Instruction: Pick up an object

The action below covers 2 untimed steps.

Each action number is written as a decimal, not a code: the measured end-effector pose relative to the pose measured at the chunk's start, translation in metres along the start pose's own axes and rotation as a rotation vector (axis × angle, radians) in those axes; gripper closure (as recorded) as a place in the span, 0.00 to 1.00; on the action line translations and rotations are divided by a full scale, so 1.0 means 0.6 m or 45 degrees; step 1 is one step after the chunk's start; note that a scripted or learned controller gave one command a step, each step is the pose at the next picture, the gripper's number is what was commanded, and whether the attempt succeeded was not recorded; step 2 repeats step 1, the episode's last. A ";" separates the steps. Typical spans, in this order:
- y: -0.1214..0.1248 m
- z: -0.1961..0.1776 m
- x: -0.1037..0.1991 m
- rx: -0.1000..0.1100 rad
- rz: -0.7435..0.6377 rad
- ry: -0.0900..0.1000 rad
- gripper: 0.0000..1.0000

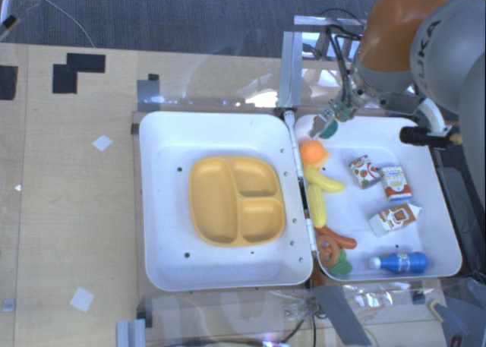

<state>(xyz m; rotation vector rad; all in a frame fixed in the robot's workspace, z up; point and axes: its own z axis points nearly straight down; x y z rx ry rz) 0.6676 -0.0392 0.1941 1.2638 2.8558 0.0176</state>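
The arm (437, 42) runs off the frame at three o'clock and at twelve, so its base and upper links are cut away. The gripper (328, 124) is small and blurred; how its fingers stand cannot be told. The print on the three cartons (383, 194) is too fine to read, as is the label on the blue bottle (401, 263). At six o'clock in the right bin (448, 209), the orange and green toys (334, 253) overlap and blur, so their kinds stay uncertain. The clamp (129, 332) at seven o'clock is cropped by the bottom edge.
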 end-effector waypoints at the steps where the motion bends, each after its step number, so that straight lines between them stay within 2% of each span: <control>1: 0.052 0.014 0.085 0.017 0.259 0.011 1.00; 2: 0.052 0.014 0.085 0.017 0.259 0.011 1.00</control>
